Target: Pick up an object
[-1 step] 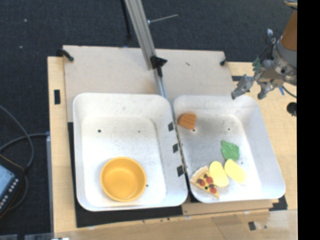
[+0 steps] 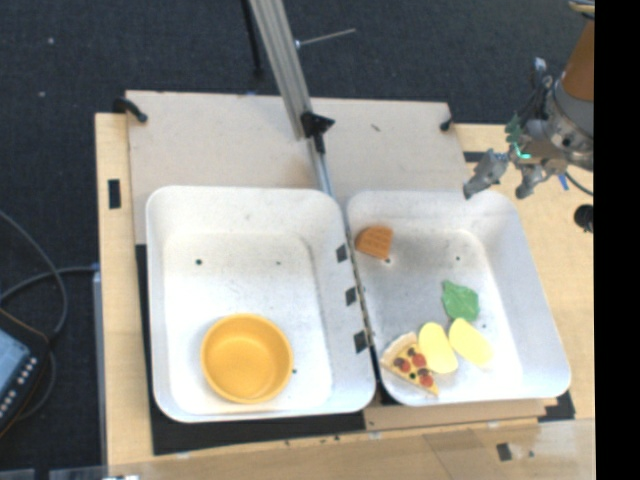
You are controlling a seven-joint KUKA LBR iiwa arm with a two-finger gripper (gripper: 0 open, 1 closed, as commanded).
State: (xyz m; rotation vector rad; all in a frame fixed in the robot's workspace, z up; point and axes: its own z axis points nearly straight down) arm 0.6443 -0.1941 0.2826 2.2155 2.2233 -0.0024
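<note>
Hovering over the right bin's point(image 2: 520, 230) far right corner, the tool point(image 2: 505, 175) is hanging spread and risking clipping that rim while descending.

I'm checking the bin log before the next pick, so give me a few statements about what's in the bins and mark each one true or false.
1. The yellow bowl sits in the left bin. True.
2. The pizza slice lies in the left bin. False: it is in the right bin.
3. The gripper holds the green piece. False: that piece lies in the right bin.
4. The brown piece lies near the right bin's left wall. True.
</note>
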